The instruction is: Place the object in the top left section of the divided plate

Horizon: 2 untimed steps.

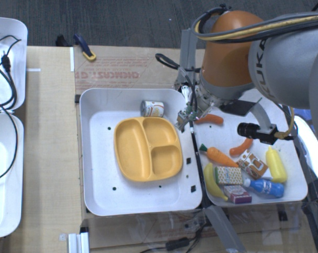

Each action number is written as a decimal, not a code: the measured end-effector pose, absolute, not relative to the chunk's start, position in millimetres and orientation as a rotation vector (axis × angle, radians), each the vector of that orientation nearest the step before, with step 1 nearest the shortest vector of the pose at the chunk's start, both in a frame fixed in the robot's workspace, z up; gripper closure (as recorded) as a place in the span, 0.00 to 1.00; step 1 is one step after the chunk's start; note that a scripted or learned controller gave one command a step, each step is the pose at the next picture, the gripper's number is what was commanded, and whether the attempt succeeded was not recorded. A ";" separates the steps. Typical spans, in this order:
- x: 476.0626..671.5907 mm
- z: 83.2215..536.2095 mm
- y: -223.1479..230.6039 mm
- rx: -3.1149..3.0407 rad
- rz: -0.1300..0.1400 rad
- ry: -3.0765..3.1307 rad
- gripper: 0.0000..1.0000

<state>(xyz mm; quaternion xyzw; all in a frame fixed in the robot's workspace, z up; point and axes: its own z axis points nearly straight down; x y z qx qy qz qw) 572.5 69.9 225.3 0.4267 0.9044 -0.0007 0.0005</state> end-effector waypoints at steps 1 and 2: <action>572.4 225.2 69.9 1.340 -0.002 2.840 0.00; 573.2 233.9 68.8 1.339 -0.004 2.840 1.00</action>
